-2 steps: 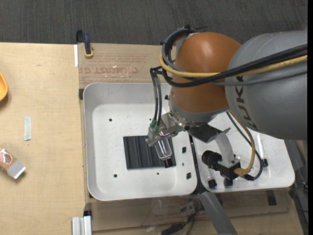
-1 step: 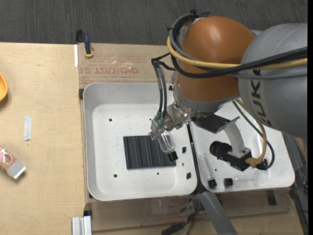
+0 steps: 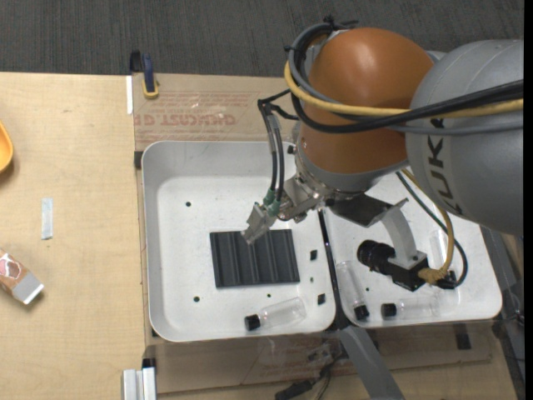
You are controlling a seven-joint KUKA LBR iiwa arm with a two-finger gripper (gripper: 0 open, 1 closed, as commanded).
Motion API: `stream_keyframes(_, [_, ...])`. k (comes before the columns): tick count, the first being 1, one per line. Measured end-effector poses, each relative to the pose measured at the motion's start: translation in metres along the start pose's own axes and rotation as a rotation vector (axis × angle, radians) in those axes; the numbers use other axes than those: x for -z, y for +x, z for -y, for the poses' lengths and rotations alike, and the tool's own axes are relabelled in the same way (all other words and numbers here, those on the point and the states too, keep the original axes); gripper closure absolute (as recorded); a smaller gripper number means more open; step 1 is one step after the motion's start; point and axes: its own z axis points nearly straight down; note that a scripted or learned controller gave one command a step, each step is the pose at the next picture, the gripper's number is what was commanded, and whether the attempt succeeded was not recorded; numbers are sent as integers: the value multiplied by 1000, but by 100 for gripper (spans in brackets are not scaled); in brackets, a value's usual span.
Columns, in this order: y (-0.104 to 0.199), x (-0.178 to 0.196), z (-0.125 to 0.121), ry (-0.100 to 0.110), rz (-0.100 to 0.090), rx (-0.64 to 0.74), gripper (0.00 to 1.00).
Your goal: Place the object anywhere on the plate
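Observation:
A black ribbed rectangular plate point(image 3: 254, 261) lies flat in the middle of the left white bin point(image 3: 166, 223). My gripper point(image 3: 253, 230) hangs under the big orange wrist, its tip over the plate's upper edge, a little left of the middle. I see nothing clearly held in it. A clear tube with a black cap point(image 3: 277, 315) lies near the left bin's front wall, in front of the plate and apart from it.
The right bin point(image 3: 475, 307) holds two more clear tubes with black caps point(image 3: 353, 290) point(image 3: 410, 309) near its front. On the wooden bench to the left lie a small pale strip point(image 3: 47, 219) and a wrapped packet point(image 3: 17, 278). A blue clamp point(image 3: 148, 73) sits behind the bins.

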Motion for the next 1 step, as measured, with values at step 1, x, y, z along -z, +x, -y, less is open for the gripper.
stream_keyframes(1, [-1,8,0,2,1,-1,100])
